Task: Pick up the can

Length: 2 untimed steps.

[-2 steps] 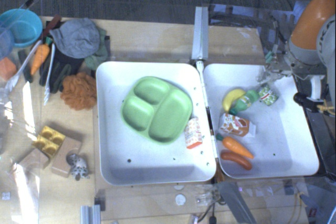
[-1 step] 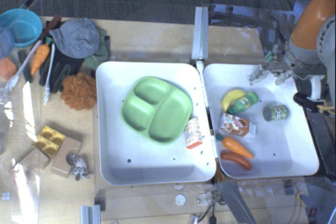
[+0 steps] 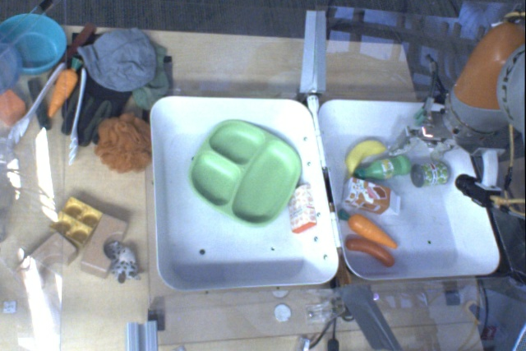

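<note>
The can (image 3: 431, 173) lay on its side in the right bin (image 3: 460, 247), in that bin's upper part, its green label and grey end showing. Just to the left of the can lay a green bottle (image 3: 384, 168), also on its side, its cap end close to the can. A yellow banana (image 3: 365, 152) sat a little further left of the can and slightly above the bottle. Below and to the left of the can lay a small printed packet (image 3: 367, 196), then a carrot (image 3: 372, 229), and lowest of all a red sausage (image 3: 369, 251).

The gripper (image 3: 427, 127) hung just above the can, near the bin's upper wall, at the end of the grey arm (image 3: 493, 86) with its orange band, which reached in from the right of the can. Whether its pincer was wide or narrow could not be told, as the tips were a blur of metal; nothing showed between them, and the can lay apart from it.

Far to the left of the can, the left bin (image 3: 177, 259) held a green divided plate (image 3: 245, 171) and, against its right wall, a small red and white carton (image 3: 302, 208). Beyond that bin, well away from the can, the bench (image 3: 205, 62) bore a grey cloth (image 3: 122, 57), a brown scrubber (image 3: 124, 142) and a blue bowl (image 3: 33, 43).
</note>
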{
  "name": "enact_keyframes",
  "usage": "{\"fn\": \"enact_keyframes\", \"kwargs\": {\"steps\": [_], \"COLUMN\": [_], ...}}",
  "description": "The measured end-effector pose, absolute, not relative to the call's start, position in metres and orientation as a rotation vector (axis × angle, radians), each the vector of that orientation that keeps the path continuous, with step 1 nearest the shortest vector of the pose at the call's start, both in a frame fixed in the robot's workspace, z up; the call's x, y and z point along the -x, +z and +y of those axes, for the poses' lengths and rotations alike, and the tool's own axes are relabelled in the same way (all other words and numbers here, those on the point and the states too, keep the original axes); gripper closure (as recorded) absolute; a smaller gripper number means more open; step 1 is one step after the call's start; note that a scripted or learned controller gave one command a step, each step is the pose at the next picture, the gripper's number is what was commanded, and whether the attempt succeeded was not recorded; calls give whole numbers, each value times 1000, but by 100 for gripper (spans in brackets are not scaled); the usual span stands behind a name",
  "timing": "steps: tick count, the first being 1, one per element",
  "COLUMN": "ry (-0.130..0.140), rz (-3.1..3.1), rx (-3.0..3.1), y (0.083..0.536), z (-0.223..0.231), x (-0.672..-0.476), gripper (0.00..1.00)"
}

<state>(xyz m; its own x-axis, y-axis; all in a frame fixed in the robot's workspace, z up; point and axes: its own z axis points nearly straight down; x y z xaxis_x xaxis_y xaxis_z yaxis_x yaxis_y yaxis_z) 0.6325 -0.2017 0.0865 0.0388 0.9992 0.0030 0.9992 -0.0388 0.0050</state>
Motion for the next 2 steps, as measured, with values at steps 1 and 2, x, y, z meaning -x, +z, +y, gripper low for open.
{"fn": "enact_keyframes", "kwargs": {"steps": [1,2], "ry": [8,9], "rz": [2202,2178], "rx": [-2231,-2253], "y": [88,88], "z": [-199,-201], "x": [-587,-538], "gripper": [0,0]}}
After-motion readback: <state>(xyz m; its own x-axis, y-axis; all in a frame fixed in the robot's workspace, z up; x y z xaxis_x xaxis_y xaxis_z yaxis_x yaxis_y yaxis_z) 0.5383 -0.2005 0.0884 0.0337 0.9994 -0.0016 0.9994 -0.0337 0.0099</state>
